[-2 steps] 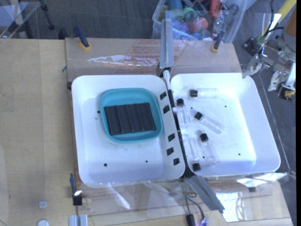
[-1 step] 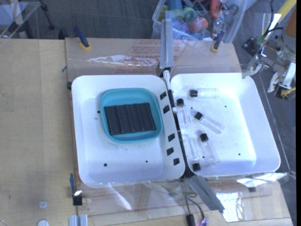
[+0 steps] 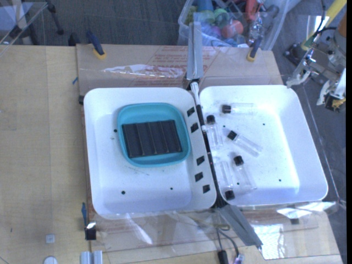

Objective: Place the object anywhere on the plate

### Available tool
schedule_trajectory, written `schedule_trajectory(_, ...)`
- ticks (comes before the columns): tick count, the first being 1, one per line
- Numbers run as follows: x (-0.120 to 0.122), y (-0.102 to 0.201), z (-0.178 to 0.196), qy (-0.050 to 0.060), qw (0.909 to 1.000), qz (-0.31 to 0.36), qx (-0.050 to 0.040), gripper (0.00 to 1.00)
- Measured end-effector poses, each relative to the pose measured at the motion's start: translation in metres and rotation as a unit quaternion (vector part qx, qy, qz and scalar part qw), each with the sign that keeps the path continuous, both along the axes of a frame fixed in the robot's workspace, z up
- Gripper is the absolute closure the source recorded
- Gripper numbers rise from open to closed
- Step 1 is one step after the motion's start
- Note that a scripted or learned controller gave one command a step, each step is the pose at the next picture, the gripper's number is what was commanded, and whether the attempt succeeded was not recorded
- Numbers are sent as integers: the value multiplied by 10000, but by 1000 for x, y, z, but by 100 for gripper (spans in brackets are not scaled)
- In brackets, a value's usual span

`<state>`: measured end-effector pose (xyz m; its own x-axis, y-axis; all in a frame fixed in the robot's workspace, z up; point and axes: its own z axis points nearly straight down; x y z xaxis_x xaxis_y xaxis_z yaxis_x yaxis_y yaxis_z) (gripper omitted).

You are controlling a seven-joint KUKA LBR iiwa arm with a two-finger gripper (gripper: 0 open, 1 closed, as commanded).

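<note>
A teal plate (image 3: 125, 117) with rounded corners sits in the left white bin (image 3: 104, 191), towards its back. A black rectangular ridged block (image 3: 151, 138) lies flat in the middle of the plate and covers most of its floor. In the right white bin (image 3: 300, 164), several clear vials with black caps lie scattered on the left half. One vial (image 3: 237, 108) is near the back, another (image 3: 243, 142) is in the middle, and a third (image 3: 241, 168) is nearer the front.
A divider wall (image 3: 199, 147) with black clips separates the two bins. A clear tub of colourful items (image 3: 236, 10) stands behind the bins. Metal hardware and cables (image 3: 319, 70) crowd the far right. Wooden bench surface (image 3: 38, 147) lies to the left.
</note>
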<state>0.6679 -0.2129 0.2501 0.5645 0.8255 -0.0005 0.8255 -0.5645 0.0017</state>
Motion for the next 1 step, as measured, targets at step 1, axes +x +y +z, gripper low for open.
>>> schedule_trajectory(1,-1,0,2,-2,9994,-351,1,0)
